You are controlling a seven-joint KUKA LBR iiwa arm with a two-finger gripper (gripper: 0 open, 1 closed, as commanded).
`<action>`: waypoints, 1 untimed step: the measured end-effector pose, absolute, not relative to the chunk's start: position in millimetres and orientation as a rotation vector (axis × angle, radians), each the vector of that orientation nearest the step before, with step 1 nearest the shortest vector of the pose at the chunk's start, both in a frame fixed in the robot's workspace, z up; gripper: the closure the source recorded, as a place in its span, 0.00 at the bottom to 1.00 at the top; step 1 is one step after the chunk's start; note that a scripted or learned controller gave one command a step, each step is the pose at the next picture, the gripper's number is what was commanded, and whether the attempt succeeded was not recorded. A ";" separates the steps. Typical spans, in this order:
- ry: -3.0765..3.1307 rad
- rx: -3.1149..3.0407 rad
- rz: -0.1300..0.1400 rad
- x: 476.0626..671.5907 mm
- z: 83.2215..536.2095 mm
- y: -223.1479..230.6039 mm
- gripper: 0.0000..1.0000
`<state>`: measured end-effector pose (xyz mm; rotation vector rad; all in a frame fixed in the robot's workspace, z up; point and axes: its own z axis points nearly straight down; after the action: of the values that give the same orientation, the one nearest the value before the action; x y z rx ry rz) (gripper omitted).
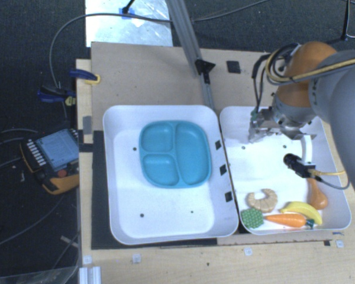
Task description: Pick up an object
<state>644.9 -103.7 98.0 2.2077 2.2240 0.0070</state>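
Observation:
My gripper point(255, 134) hangs over the back left part of the right bin point(266, 164), above bare white floor with nothing under it. The objects lie along that bin's front edge, well in front of the gripper: a tan croissant-like piece point(262, 199), a green broccoli point(252, 218), an orange carrot point(286, 220), a yellow banana point(302, 209) and an orange-brown piece point(317, 194) near the right wall.
The left bin point(124, 206) holds a blue divided plate point(175, 153) in its back half. A low wall with black clips point(222, 169) separates the two bins. A metal pole point(189, 34) slants up behind the bins.

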 end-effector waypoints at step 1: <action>2.224 2.212 0.007 644.9 162.3 -101.0 1.00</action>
<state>644.9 -101.0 162.3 2.2116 2.2240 0.0065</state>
